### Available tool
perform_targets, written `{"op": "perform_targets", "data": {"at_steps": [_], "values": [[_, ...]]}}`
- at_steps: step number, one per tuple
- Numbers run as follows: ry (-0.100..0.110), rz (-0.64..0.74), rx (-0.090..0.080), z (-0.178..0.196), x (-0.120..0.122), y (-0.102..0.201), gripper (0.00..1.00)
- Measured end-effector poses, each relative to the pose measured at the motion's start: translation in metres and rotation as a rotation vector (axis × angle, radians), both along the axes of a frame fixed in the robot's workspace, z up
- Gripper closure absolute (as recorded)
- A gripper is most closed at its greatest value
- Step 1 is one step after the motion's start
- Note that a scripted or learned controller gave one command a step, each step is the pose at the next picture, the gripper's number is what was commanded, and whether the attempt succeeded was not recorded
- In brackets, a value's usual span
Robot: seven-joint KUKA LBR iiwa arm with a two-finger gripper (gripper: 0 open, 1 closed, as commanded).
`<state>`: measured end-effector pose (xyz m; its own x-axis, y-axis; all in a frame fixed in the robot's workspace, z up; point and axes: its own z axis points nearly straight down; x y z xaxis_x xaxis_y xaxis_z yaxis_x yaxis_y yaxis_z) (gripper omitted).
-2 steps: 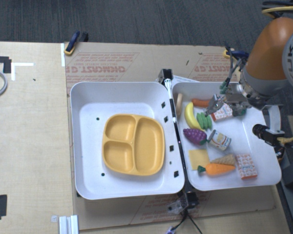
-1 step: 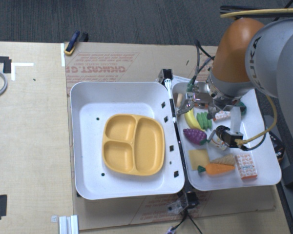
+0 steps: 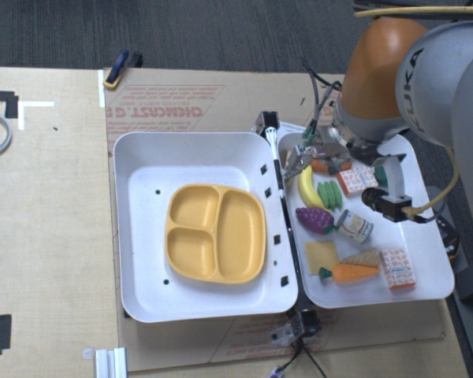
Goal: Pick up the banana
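The yellow banana (image 3: 307,188) lies in the right bin (image 3: 426,290), near that bin's upper left corner and close to the wall shared with the left bin. My gripper (image 3: 301,157) hangs low over the bin's far end, just beyond the banana's upper tip. Nothing can be seen held in it. The grey arm with its orange band comes in from the upper right and hides the bin's far right part.
Packed around the banana are a green vegetable (image 3: 329,194), purple grapes (image 3: 315,219), a small can (image 3: 355,227), a cheese slice (image 3: 322,254), a carrot (image 3: 350,273) and two small cartons (image 3: 396,268). A yellow divided plate (image 3: 217,233) sits in the left bin (image 3: 134,211).
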<state>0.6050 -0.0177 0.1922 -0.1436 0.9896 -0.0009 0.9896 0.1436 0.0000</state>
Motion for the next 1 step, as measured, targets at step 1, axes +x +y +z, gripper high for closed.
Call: {"op": "perform_targets", "data": {"at_steps": [1], "values": [[-0.001, 0.241, 0.000, 0.0003, 0.0173, -0.0031, 0.00]]}}
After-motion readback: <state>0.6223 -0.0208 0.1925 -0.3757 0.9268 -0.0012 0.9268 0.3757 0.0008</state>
